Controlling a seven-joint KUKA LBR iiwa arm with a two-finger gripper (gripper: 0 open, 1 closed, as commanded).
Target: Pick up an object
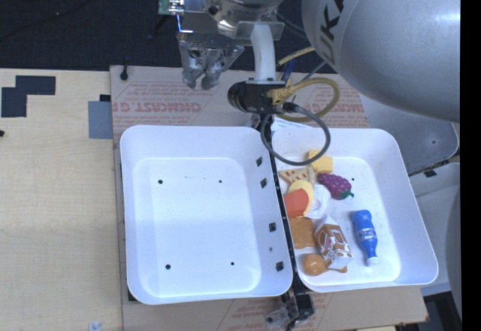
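One blue bottle (364, 236), long axis near-vertical, cap down

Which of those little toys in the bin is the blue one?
The small blue bottle, lying flat near the right side of the right bin. The other toys beside it are yellow, orange, red, purple or brown.

Grey arm (391, 28) with black KUKA lettering, orange band, yellow cable.

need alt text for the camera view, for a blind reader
The arm's claw hangs above the bench behind two white bins; the right bin holds toy food, including a blue bottle and purple grapes.
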